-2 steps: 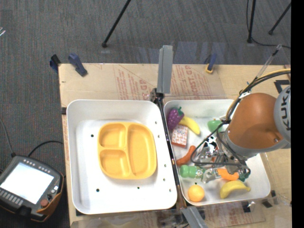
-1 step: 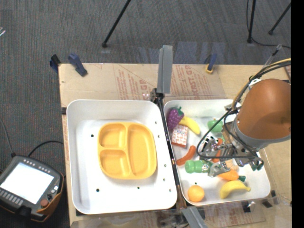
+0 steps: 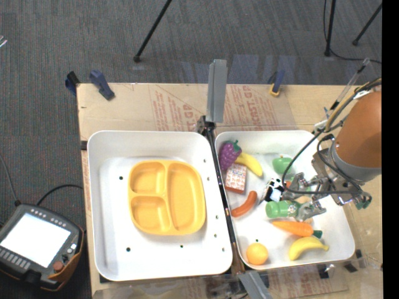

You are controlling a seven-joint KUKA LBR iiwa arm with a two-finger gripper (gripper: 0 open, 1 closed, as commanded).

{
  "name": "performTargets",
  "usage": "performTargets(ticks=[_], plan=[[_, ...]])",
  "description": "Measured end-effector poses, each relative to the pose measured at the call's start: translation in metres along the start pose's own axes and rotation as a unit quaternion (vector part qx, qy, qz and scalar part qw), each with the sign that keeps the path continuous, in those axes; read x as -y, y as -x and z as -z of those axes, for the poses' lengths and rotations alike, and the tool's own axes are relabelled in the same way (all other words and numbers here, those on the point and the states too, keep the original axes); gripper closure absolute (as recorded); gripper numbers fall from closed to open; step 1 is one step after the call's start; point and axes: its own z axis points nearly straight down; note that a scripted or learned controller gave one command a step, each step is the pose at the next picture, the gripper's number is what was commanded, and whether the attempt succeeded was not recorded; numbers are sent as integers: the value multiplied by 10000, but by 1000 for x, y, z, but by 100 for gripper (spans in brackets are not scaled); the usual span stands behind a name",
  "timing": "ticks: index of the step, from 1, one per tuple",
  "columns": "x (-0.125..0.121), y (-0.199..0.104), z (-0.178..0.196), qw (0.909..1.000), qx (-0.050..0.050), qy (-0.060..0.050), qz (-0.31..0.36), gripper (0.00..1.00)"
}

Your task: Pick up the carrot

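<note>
1. Arm comes in from the right side of the view, orange band visible. The end effector (image 3: 303,199) hangs low over the right bin (image 3: 340,232), approx. mid-right of it.
2. Carrot (image 3: 293,228) lies flat on the right bin's floor, w/ the green tip pointing right, just below the end effector. It doesn't look gripped; it sits on the floor beside the tool, not between the fingers.
3. Fingers are tangled visually w/ cables and a green item, so can't tell if they're apart or together. Poor angle there, tbh.
4. Green toy (image 3: 278,209) sits right under/next to the end effector, maybe touching it, and just above the carrot.
5. Other stuff in the right bin: purple grapes (image 3: 229,154) top left, yellow banana (image 3: 250,164) beside them, a small red-patterned box (image 3: 235,178) below those, a sausage (image 3: 244,204) lying diagonal nr the left wall, an orange fruit (image 3: 257,253) at the bottom, a second banana (image 3: 305,248) bottom right just under the carrot, a green pepper (image 3: 282,164) up top, and a small black & white toy (image 3: 274,190) nr the middle.
6. Left bin (image 3: 106,229) holds a yellow divided plate (image 3: 167,197) w/ 3 compartments.
7. Both bins sit side by side on the desk (image 3: 156,108).
8. A teach pendant (image 3: 38,242) lies on the carpet bottom left.
</note>
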Motion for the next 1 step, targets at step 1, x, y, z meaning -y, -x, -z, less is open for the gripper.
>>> performTargets(ticks=[1], plan=[[-1, 0, 0, 10000, 3, 3, 5, 0]])
